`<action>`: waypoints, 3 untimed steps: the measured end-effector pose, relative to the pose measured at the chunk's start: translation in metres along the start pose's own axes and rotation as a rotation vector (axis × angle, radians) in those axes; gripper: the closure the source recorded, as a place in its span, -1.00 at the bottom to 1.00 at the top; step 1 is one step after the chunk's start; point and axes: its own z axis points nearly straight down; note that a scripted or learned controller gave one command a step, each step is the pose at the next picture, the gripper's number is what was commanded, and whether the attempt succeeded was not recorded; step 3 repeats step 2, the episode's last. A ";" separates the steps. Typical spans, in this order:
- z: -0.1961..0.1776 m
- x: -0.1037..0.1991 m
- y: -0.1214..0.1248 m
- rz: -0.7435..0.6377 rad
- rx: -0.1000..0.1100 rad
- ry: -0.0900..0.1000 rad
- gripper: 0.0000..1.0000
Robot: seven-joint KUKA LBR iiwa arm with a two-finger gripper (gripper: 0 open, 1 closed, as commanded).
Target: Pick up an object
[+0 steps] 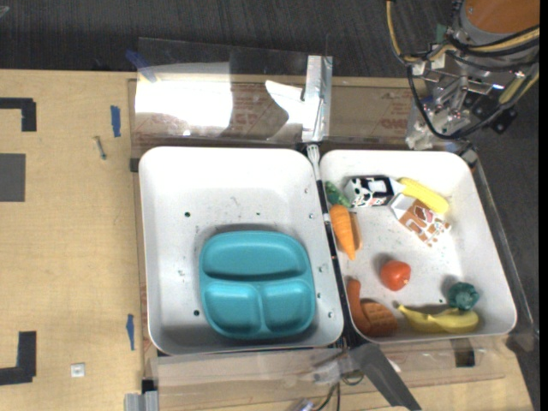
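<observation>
Hanging above the right bin's [479, 229] far corner, the gripper [454, 101] is sitting among cables, its grip state impossible for me to tell. The nearest thing, a banana [424, 193], is lying just below and slightly left of it, long axis slanting down-right.

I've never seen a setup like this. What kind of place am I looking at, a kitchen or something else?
Probably a robot lab test bench, not a kitchen. Two white bins sit side by side; the right one holds toy food like a carrot and a banana, and a robot arm with loose cables hangs above.
</observation>
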 end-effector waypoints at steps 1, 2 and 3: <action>-0.013 -0.002 -0.002 0.003 0.010 -0.007 1.00; -0.009 0.034 -0.007 -0.085 -0.012 0.007 1.00; -0.009 0.034 -0.007 -0.085 -0.012 0.007 1.00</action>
